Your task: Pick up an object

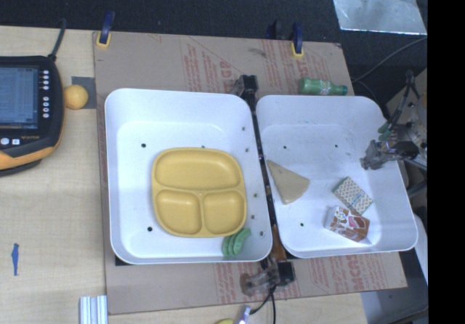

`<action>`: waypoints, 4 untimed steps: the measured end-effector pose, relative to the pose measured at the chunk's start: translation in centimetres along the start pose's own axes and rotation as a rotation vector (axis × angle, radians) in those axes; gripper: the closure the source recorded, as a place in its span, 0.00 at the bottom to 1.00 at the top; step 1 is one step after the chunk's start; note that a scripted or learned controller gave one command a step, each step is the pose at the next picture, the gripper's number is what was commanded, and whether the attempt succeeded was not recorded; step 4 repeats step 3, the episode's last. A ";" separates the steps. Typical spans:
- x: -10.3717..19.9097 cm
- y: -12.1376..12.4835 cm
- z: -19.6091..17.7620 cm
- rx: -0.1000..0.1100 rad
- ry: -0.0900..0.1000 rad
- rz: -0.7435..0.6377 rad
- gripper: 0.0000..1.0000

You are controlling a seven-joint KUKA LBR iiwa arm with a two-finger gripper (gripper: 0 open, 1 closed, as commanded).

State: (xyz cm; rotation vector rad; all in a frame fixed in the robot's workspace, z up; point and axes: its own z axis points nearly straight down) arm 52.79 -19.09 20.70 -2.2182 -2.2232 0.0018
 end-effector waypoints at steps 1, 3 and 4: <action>-2.1 6.7 -3.4 -0.001 0.000 -0.002 1.00; -2.1 8.9 -2.7 -0.001 0.000 -0.002 1.00; -2.1 8.9 -2.7 -0.001 0.000 -0.002 1.00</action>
